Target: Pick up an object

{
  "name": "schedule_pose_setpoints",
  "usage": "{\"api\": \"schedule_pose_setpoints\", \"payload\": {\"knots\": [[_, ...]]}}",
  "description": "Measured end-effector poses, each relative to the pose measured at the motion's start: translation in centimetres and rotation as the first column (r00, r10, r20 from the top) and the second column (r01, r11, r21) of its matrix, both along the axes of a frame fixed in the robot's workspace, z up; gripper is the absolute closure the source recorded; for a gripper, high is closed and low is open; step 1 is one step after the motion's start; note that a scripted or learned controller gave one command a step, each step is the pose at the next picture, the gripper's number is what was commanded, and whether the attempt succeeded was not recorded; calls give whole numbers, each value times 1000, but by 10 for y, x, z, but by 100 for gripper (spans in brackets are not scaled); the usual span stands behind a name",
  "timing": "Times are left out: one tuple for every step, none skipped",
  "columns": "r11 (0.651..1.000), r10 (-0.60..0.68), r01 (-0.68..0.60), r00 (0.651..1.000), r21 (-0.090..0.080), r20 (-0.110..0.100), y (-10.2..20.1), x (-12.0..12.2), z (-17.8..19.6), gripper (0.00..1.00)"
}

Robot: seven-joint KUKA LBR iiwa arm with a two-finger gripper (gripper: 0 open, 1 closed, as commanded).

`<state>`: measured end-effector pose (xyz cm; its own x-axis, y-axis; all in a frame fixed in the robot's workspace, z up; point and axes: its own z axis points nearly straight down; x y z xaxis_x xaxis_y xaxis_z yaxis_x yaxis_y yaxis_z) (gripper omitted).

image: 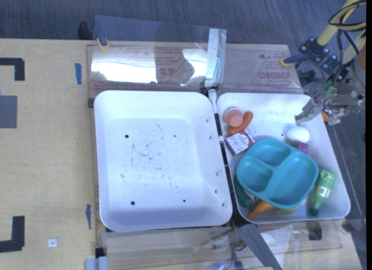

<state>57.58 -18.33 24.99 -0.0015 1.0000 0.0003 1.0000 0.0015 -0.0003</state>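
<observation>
i cannot tell how far my gripper [311,114] is parted; it hangs over the right bin's [343,202] far right corner, just beside one white egg-shaped thing [298,133]. nearer lie one teal divided tray [276,173], one green bottle [321,190], one orange carrot [242,122]. the left bin [104,164] sits alongside.

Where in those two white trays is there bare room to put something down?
The left bin offers a wide bare floor, wall to wall. The right bin is crowded: the teal divided plate, green bottle, white egg and carrot leave one bare strip along its far wall, near the claw.
</observation>
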Motion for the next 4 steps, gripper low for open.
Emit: {"api": "schedule_pose_setpoints", "payload": {"knots": [[995,-95,95,995,2,-8,61,21,-92,0],[995,-96,96,995,0,3,60,24,-77,100],[995,-96,96,995,0,2,59,24,-78,0],[957,-291,291,957,-4,-8,90,49,-145,0]]}}
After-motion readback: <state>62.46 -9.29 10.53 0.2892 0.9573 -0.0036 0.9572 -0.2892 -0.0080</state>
